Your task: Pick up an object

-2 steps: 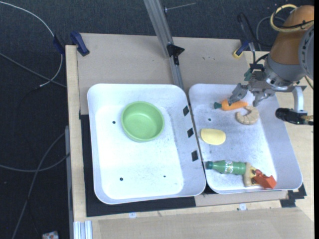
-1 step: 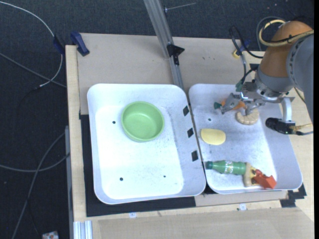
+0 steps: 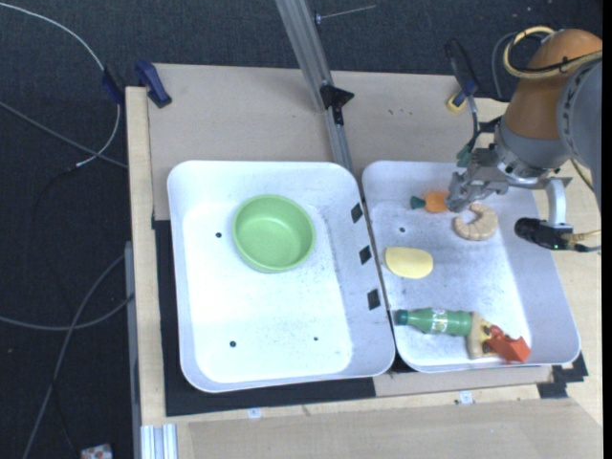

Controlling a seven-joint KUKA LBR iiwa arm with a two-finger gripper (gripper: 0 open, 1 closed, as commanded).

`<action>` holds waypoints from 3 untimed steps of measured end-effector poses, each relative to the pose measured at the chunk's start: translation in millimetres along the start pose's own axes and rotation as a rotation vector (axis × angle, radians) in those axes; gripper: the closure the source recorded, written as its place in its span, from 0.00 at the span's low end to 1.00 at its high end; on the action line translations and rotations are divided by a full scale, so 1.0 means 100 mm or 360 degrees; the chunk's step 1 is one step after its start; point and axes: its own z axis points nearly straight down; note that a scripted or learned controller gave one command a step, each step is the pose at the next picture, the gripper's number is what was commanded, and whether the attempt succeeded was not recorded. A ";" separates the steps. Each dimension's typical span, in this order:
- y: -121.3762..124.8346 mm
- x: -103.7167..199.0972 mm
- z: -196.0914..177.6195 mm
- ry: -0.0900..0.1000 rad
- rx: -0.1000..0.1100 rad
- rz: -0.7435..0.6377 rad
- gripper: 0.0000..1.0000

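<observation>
So we've got the arm (image 3: 550, 84) coming in from the right, with the gripper (image 3: 466, 195) down low over the far end of the right bin (image 3: 535, 295). It's sitting right between a little orange carrot-looking toy (image 3: 432, 202) on its left and a tan ring-shaped thing (image 3: 475, 223) just below it, close to both. From this angle we honestly can't tell how the gripper is set or whether it has hold of anything. Further toward us in the same bin there's a pale yellow lemon-ish piece (image 3: 408, 262) lying on its own, and near the front edge a green bottle (image 3: 435, 322) on its side, its end touching a small red and tan toy (image 3: 499, 343). The left bin (image 3: 206, 352) has a green bowl (image 3: 274, 232) sitting upright in its far half, well away from the arm.
</observation>
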 end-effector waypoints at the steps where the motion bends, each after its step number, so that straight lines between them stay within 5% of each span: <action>1: 0.02 0.06 -0.48 -0.0005 -0.0017 -0.0002 1.00; 2: -0.01 0.15 -1.11 -0.0004 -0.0017 -0.0001 1.00; 3: -0.01 0.15 -0.91 -0.0001 0.0007 0.0000 1.00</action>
